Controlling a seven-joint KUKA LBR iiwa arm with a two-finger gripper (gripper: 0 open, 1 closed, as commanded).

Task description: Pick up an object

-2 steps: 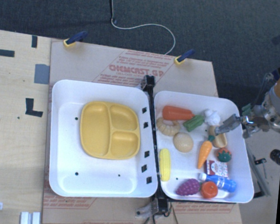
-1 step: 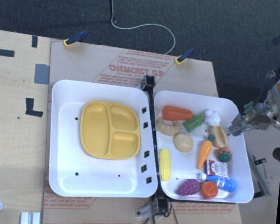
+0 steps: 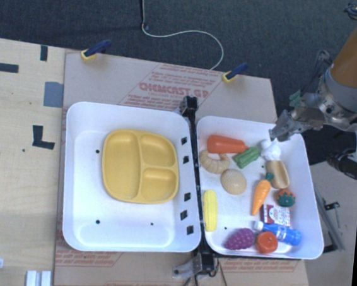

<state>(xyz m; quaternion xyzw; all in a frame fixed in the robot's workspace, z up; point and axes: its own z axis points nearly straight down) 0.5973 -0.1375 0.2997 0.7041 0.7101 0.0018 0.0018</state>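
The little white thing lies in the right bin, near its far edge, just under my pincer. It is the toy closest to me, so I think it is the one to grab. I can't make out what it is; it is small and pale.

My pincer hangs just above that far edge. It has nothing in it. I cannot tell how far apart its tips are, because they are dark and tiny from up here.

Just past the white thing, away from me, sits a green pepper, and a long orange carrot lies beyond that. Nearer the front from my pincer is a brown bread roll, almost touching the white thing. A smaller carrot and a tomato lie further that way.

To do this well, I should come straight down with one tip on each side of the white thing. The roll and pepper crowd it, so I must not bump them. I should go low, squeeze gently, then lift slowly.

Far off, in the other bin, rests a yellow plate.
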